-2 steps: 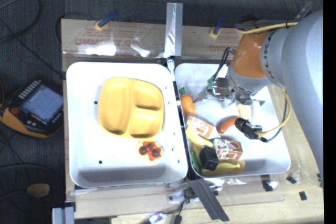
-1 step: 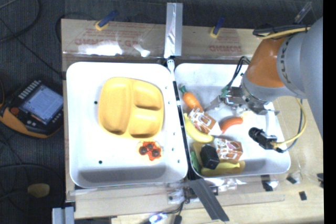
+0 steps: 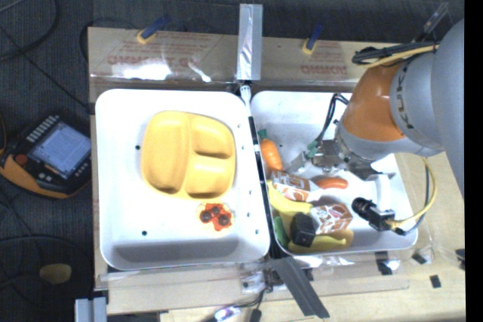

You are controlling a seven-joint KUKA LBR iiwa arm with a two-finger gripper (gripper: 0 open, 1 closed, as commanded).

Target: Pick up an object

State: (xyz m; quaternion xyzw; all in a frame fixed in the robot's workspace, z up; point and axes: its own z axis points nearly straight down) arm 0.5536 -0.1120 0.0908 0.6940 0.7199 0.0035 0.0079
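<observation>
The hand (image 3: 323,156) hangs low inside the right bin (image 3: 298,105), over the bare white floor near the middle. From this slant I cannot tell whether it is apart or together, and nothing can be seen caught in it. The nearest thing is a small reddish sausage (image 3: 330,182), just beside the hand on the side toward the bin's near edge. A little further that way sits a brown and white carton (image 3: 332,216). Away from the arm, a printed packet (image 3: 290,185) lies near the hand, with a carrot (image 3: 270,154) past it against the wall between the bins. A banana (image 3: 285,203) and a black block (image 3: 302,228) lie further off in the near corner. Well apart from the hand, in the left bin (image 3: 121,162), are a yellow divided plate (image 3: 187,151) and some red berries (image 3: 216,216). I judge this to be the approach, with no grasp made yet. The sausage looks the likeliest pick. The next move calls for a short shift over it, a straight drop, and a close across its narrow width, clear of the packet.
</observation>
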